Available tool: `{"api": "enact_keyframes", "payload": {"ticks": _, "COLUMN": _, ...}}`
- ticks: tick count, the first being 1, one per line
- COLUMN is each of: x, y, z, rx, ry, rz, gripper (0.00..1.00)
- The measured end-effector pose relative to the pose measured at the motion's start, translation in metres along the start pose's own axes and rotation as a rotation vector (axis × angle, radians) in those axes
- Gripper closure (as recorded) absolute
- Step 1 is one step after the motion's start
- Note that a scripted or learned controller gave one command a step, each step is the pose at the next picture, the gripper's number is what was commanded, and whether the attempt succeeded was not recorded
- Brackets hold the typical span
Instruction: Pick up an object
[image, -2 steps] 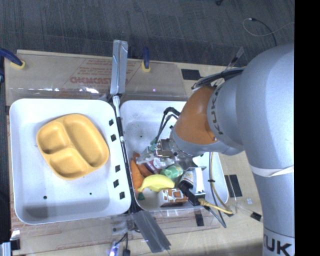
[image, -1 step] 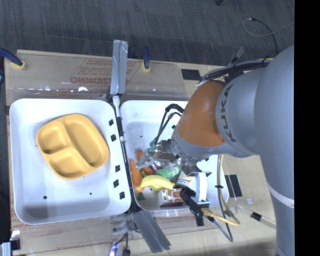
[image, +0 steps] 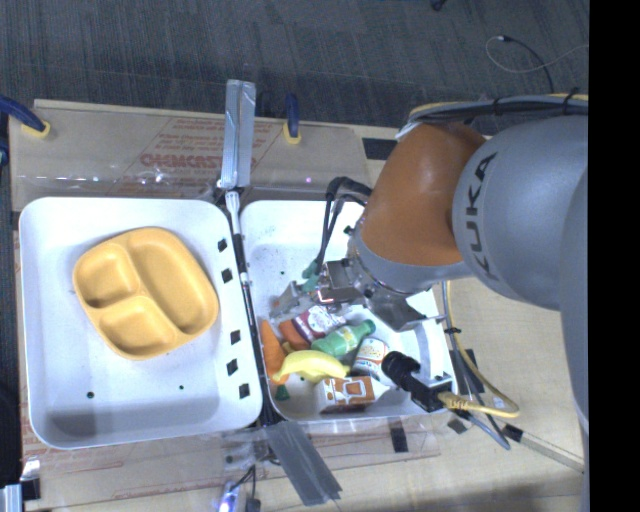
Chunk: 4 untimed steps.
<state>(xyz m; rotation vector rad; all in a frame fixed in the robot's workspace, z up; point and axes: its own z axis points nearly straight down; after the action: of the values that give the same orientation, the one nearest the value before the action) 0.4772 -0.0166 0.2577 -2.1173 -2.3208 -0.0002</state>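
The right bin (image: 275, 235) holds a pile of small items in its near half. A yellow banana (image: 310, 366) lies at the front, with a green bottle (image: 346, 338) just behind it. An orange carrot-like piece (image: 270, 346) lies at the pile's left, and a brown and white carton (image: 348, 393) lies at the near wall. A red and white item (image: 308, 324) sits in the middle. My gripper (image: 300, 296) hangs low over the back left of the pile, right above the red and white item. The big grey and orange arm hides the bin's right side.
The left bin (image: 50, 400) holds a yellow divided plate (image: 146, 290) in its far half. A black-marked divider wall (image: 240, 320) separates the two bins. The far half of the right bin shows bare white floor.
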Motion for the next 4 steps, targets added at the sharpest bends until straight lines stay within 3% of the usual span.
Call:
{"api": "enact_keyframes", "payload": {"ticks": 1, "x": -0.048, "y": -0.006, "z": 0.020, "rx": 0.004, "ry": 0.001, "rz": -0.082, "gripper": 0.00}}
{"api": "enact_keyframes", "payload": {"ticks": 2, "x": -0.078, "y": -0.002, "z": 0.143, "rx": -0.018, "ry": -0.004, "rz": -0.081, "gripper": 0.00}}
{"api": "enact_keyframes", "payload": {"ticks": 3, "x": -0.104, "y": 0.068, "z": 0.159, "rx": -0.013, "ry": -0.005, "rz": -0.165, "gripper": 0.00}}
{"api": "enact_keyframes", "payload": {"ticks": 4, "x": -0.097, "y": 0.089, "z": 0.159, "rx": -0.012, "ry": -0.008, "rz": -0.290, "gripper": 0.00}}
